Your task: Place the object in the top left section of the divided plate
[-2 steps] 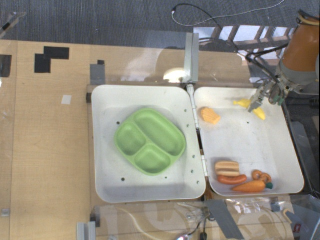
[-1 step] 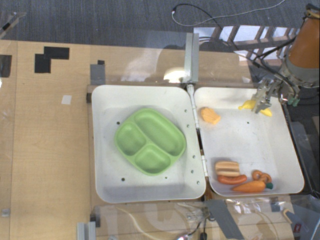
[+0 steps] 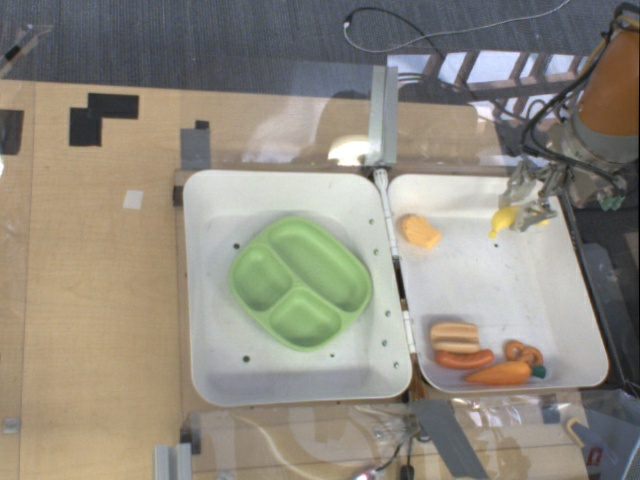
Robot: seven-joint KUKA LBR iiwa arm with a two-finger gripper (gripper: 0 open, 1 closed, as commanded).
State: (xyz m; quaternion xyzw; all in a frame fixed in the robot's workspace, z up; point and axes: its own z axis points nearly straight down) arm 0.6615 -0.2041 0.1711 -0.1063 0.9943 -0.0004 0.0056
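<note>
A small yellow banana-like object is being held pinched in the two-finger gripper over the right white bin's far right corner, with the green divided plastic plate lying well leftward in the left white bin.

**One fixed camera looks down on two bins**

We look down from above the bench at a slant, the single camera set far enough back to take in both white bins whole, the left bin and the right bin, side by side at mid-frame. Bare wooden benchtop spreads to our left, dark floor runs along the top, and the arm enters at the upper right edge.
</note>
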